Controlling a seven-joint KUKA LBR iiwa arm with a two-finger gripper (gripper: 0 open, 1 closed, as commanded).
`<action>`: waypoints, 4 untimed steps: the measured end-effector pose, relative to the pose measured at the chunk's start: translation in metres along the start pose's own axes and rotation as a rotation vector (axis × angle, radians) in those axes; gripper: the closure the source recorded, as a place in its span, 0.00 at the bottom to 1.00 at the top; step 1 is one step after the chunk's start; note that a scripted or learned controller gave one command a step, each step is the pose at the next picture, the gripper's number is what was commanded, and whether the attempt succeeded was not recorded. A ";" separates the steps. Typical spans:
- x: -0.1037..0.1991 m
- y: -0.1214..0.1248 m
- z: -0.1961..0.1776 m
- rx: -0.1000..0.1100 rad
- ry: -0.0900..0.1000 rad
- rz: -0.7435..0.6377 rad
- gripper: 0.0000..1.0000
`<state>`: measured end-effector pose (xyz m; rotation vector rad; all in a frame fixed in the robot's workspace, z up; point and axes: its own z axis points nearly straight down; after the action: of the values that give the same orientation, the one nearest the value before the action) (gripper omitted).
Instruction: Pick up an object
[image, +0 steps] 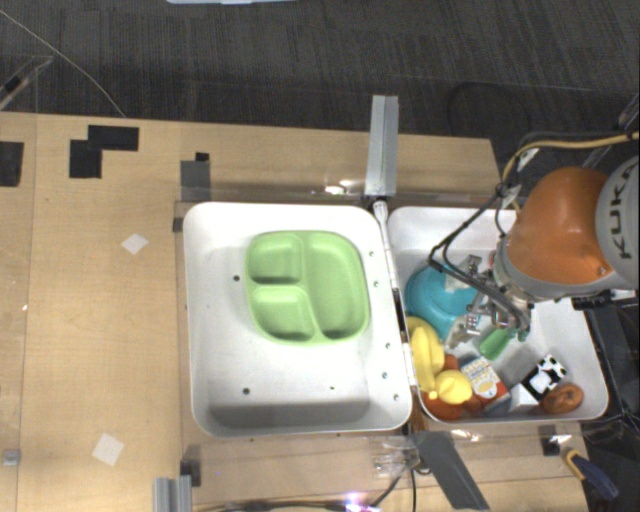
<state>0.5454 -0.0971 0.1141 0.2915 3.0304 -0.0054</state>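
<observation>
The hand (487, 318), its opening impossible to judge, is lowered over crowded toys in the right white bin (590, 405), where a green object (494, 343) could be nudged aside by neighbours.

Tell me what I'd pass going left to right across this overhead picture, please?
Bare wooden bench → left bin holding a green divided tray → metal divider post → right bin with a yellow banana and teal bowl → the arm's orange band.
</observation>
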 end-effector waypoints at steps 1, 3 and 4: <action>-0.004 0.005 0.000 0.010 0.011 0.019 0.00; 0.012 0.000 -0.001 0.004 -0.003 0.185 0.00; 0.008 0.002 0.000 0.014 0.012 0.331 0.00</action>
<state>0.5377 -0.0933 0.1135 0.7918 2.9538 -0.0006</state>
